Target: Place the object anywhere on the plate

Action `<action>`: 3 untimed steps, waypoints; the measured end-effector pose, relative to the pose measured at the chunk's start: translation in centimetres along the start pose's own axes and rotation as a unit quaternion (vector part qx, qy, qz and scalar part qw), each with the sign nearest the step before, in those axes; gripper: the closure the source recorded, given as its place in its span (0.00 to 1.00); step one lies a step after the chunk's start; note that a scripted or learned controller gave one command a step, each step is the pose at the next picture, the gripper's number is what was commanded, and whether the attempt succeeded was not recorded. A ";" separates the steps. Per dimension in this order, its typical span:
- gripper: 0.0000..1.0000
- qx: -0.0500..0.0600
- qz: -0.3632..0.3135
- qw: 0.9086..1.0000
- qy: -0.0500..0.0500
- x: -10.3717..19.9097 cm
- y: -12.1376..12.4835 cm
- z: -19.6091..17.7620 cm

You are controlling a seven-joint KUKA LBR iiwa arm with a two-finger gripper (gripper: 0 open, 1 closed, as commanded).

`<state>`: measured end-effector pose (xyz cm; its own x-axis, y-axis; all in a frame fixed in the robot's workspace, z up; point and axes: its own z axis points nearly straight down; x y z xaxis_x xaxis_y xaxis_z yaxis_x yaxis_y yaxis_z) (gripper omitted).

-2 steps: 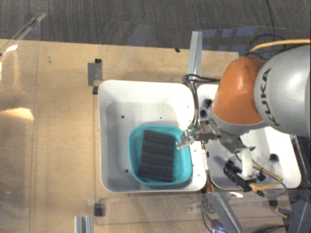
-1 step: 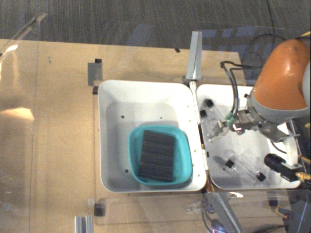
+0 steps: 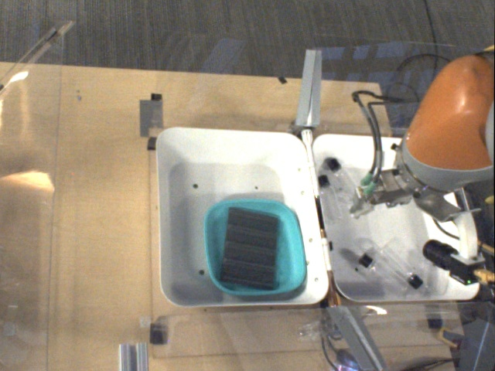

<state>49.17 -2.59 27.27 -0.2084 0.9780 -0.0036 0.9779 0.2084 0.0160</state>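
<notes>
A teal square plate [image 3: 291,242] lies in the left bin [image 3: 178,207], toward its front. A dark grey ridged rectangular object [image 3: 250,247] rests flat on the plate, roughly in its middle. My gripper [image 3: 362,201] hangs over the right bin [image 3: 387,230], near its left-centre, well to the right of the plate and apart from the object. The orange band of the arm [image 3: 452,126] hides the back right part of that bin. I see nothing between the gripper and the bin floor.
Small black bits [image 3: 332,163] [image 3: 365,261] [image 3: 415,281] lie scattered in the right bin. A metal divider post [image 3: 309,91] rises behind the wall between the bins. Cables [image 3: 375,130] trail from the wrist.
</notes>
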 end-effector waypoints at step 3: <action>1.00 0.001 -0.075 0.997 0.001 5.4 1.1 -15.4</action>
